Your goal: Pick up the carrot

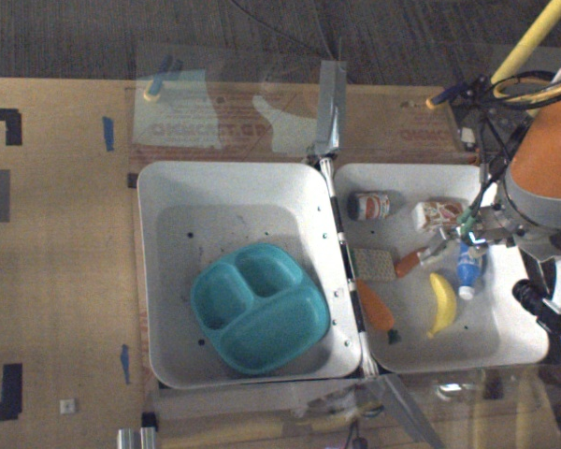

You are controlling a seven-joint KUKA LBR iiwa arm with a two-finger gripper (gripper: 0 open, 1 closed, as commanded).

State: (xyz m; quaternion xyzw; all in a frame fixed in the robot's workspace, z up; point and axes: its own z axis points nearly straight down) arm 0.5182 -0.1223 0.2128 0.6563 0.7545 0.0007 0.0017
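The arm (542, 171) looms at the frame's right edge, its gripper (469, 241) over the right bin (505, 349), probably poised to descend; whether it is open I cannot tell; the carrot (375, 307) lies lower left, beside the banana (439, 304).

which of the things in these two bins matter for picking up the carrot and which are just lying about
For the job:
- orange tapered carrot, by the right bin's left wall
- arm's tool, over the right bin

Lying about:
- yellow curved banana
- small red-labelled can
- blue and white tube
- grey mesh-faced brush with orange handle
- teal plastic divided plate, in the left bin
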